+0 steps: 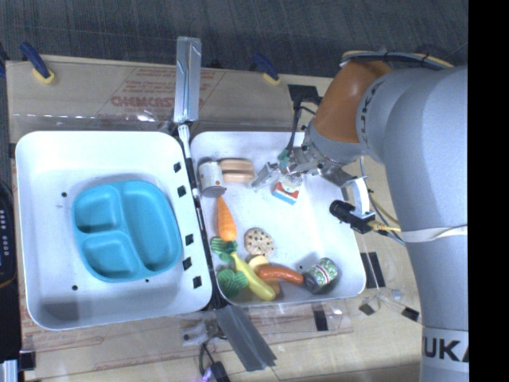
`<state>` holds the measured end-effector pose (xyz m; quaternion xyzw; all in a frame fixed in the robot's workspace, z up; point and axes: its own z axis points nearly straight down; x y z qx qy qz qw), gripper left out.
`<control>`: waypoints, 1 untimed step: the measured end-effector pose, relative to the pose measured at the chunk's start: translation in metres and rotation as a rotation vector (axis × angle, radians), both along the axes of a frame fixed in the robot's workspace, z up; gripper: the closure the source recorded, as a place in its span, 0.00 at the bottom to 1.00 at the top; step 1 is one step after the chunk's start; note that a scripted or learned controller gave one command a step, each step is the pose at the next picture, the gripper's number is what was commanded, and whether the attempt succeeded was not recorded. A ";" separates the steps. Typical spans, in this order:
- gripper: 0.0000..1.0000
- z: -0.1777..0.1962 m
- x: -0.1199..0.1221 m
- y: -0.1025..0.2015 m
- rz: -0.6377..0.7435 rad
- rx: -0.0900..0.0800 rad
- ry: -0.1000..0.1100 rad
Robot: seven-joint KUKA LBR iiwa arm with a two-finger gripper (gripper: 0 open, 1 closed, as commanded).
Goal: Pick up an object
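My gripper (280, 170) hangs over the upper middle of the right bin (334, 237), reaching in from the right. Just under it and a little to its right lies a small red, white and blue carton (287, 192); whether the gripper touches it I cannot tell. To the left of the gripper lie a tan bun (236, 169) and a silver can (211, 177). Lower in the bin are an orange carrot (226, 219), a round cookie (256, 241), a yellow banana (256, 280), an orange sausage (280, 274) and a green can (322, 274).
The left bin (40, 173) holds a blue divided plate (126, 229). A green leafy toy (228, 281) sits in the right bin's lower left corner. A metal divider (188, 78) stands between the bins at the back. The arm's grey body covers the bench's right side.
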<state>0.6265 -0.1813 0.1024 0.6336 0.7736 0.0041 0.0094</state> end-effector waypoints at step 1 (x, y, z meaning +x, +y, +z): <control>1.00 0.012 0.001 -0.001 0.002 -0.003 -0.003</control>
